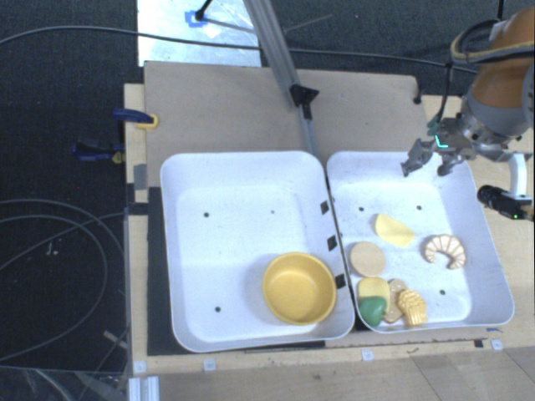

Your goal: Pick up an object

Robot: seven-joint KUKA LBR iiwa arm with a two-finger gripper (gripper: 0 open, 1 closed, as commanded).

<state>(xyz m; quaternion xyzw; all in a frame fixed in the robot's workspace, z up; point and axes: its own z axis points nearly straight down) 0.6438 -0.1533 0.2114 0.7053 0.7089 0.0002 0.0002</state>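
My gripper (432, 164) hangs over the far edge of the right bin (468, 199), open, its two dark fingers spread with nothing between them. Well below it in that bin lie a pale yellow wedge (393, 230), a croissant (445, 251), a round tan biscuit (367, 259), a yellow-and-green piece (373, 300) and a ridged yellow pastry (411, 307). All of these lie apart from the gripper. A yellow bowl (298, 287) sits upright in the near right corner of the left bin (226, 215).
A slanted metal pole (280, 53) crosses the bench behind the bins and ends near the divider. Clamps (134, 118) sit at the bench's left edge. Cables run over the dark floor on the left.
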